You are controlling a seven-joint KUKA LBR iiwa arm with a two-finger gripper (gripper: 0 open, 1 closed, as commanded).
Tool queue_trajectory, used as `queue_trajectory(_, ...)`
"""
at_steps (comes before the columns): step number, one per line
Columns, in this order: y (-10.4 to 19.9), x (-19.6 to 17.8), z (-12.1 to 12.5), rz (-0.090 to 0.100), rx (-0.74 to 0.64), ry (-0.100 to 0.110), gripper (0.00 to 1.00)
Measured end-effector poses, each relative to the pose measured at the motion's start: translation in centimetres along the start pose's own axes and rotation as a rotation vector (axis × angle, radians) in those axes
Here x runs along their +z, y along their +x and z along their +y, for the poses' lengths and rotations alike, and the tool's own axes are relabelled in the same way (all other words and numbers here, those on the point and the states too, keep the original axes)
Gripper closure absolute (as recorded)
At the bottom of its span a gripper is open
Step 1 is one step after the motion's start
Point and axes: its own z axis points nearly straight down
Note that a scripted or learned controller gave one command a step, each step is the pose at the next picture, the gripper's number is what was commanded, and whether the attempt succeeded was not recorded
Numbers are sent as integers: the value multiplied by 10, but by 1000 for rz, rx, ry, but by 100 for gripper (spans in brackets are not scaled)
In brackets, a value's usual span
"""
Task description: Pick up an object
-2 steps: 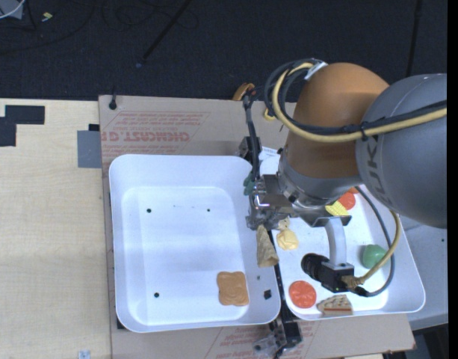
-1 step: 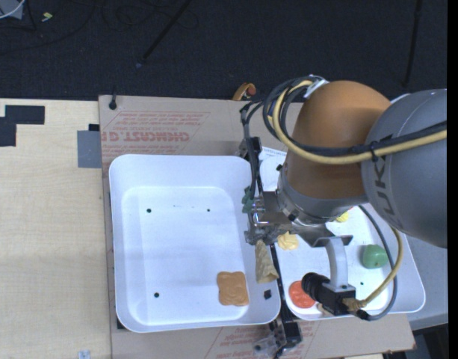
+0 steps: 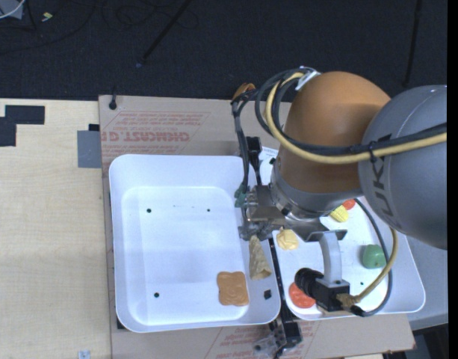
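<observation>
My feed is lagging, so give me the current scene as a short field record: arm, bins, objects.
arm: grey KUKA arm with orange band, over the right white bin
left white bin: flat tan waffle-shaped piece, near front right corner
divider: brownish cone-shaped piece
right bin: green round object, yellow pieces, orange-red piece

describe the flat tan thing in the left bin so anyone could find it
Start at the left white bin and go to its bottom right corner. The toast-like piece lies flat there, just left of the divider. It is the one orange-brown, roughly square slab; the neighbouring cone-shaped piece is paler and narrower.
</observation>
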Motion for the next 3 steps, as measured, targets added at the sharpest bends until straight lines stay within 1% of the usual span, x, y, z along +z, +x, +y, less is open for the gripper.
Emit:
queue_trajectory(1,37,-20,0,0,-2,-1,100)
queue_trajectory(2,47,2,0,-2,0,4,100)
queue_trajectory(3,110,3,0,0,-3,0,100)
